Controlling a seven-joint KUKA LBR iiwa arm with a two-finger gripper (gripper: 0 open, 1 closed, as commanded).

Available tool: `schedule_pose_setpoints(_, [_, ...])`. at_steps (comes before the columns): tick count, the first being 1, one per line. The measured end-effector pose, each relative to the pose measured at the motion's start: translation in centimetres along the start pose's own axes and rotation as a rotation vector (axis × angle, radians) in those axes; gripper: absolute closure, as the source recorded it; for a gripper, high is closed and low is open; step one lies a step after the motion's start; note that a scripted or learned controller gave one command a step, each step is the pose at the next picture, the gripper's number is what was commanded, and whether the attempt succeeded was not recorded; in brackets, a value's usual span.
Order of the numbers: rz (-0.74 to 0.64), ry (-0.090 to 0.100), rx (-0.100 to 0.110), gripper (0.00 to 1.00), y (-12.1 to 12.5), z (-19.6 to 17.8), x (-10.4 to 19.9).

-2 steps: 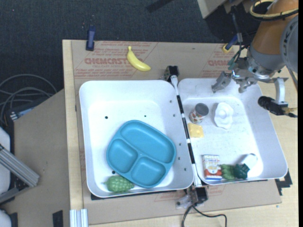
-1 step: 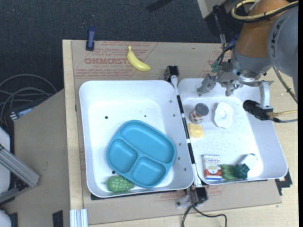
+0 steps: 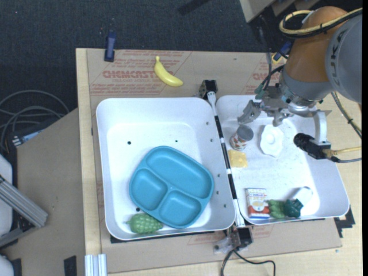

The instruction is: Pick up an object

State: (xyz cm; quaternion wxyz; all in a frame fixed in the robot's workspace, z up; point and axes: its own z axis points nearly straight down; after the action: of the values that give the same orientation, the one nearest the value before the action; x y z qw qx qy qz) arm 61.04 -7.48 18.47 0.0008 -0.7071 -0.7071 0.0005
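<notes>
Objects for picking lie scattered in the right bin [image 3: 339, 194], in the right half of the frame: a white crumpled lump [image 3: 271, 141] near the middle, a small grey-capped can [image 3: 241, 138] and a yellow square piece [image 3: 237, 159] along the bin's left wall, and at the lower edge a red-and-white carton [image 3: 257, 203] beside a green toy [image 3: 278, 209] and a teal-and-white item [image 3: 299, 202]. The gripper [image 3: 265, 109] hangs over the upper part of this bin, just above the white lump and up and to the right of the can; from where I stand I cannot tell how far its fingers are spread, and nothing shows between them. The grey arm with its orange band [image 3: 313, 45] comes in from the upper right. A black cylindrical part [image 3: 309, 145] juts out beside the lump, to its right.

In the left bin [image 3: 115, 125] sits a blue divided plate [image 3: 171, 184], with a bumpy green fruit [image 3: 144, 223] touching its lower left edge. On the table [image 3: 92, 85] above the bins, at the upper middle of the frame, lies a yellow banana [image 3: 165, 74], well apart from everything else.
</notes>
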Motion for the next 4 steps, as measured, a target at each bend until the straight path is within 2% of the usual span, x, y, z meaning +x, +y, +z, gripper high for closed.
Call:
schedule_pose_setpoints(1, [0.002,-0.002,-0.002,0.0,-4.1,10.0,-3.8])
schedule_pose_setpoints(2, [0.002,-0.001,0.0,0.0,-13.0,8.5,-10.4])
schedule_pose_setpoints(3, [-0.002,0.0,-0.003,0.0,-5.0,10.0,-7.7])
schedule_pose_setpoints(4, [-0.003,0.001,-0.003,0.0,5.7,9.8,-13.3])
